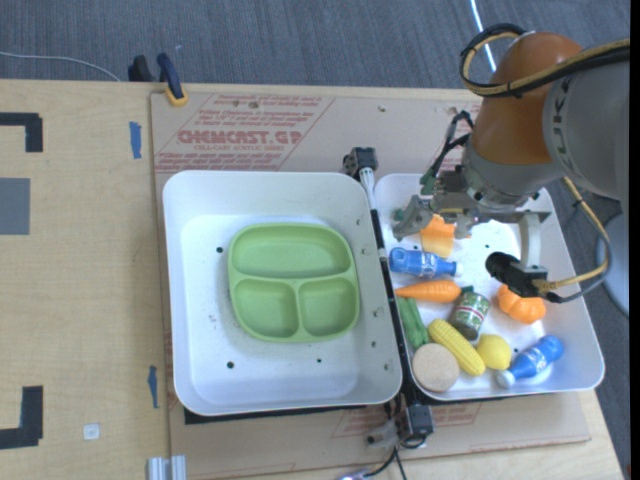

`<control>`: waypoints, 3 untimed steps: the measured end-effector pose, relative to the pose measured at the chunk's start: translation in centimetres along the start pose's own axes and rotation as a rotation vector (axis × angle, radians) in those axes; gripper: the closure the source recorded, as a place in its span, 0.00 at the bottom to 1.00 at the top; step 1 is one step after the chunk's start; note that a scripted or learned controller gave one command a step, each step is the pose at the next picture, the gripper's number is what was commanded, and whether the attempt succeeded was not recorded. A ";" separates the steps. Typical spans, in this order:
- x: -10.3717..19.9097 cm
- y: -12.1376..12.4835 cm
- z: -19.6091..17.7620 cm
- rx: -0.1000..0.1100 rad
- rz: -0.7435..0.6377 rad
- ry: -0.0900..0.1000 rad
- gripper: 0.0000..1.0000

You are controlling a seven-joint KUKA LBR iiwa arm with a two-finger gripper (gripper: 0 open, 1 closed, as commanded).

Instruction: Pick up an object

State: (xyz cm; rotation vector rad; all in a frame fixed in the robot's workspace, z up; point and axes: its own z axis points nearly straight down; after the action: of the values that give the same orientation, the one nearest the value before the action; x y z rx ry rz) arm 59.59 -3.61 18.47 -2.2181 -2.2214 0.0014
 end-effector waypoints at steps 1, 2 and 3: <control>-3.1 -9.3 0.1 0.000 0.003 -0.001 0.00; -6.4 0.8 4.7 -0.003 0.001 -0.002 0.00; -6.3 6.5 9.9 0.001 -0.002 0.000 0.00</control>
State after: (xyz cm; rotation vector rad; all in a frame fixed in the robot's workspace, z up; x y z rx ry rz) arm 66.04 -9.92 8.55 -2.2151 -2.2229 0.0031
